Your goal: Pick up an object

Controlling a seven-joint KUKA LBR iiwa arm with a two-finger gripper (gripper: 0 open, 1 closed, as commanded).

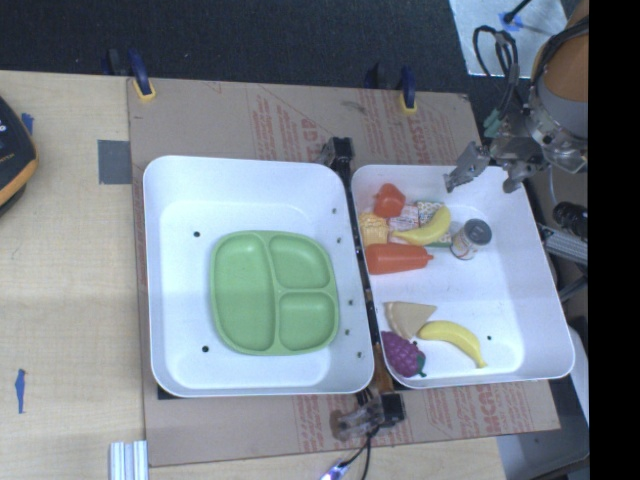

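Note:
My gripper [490, 174] hangs over the far right corner of the right bin [520, 278], open, with nothing between its fingers. Below and left of it in that bin lie a banana [425, 230], a small jar with a grey lid [468, 238], an orange carrot [397, 258], a red piece [388, 200] and a yellow block [372, 230]. Nearer the front lie a second banana [455, 340], a tan wedge [408, 316] and purple grapes [402, 354].
The left bin [180, 198] holds a green divided plate [274, 290]. Both bins rest on a cardboard sheet [250, 118] clamped at the back. A dark and orange device [12, 153] sits at the left edge of the bench.

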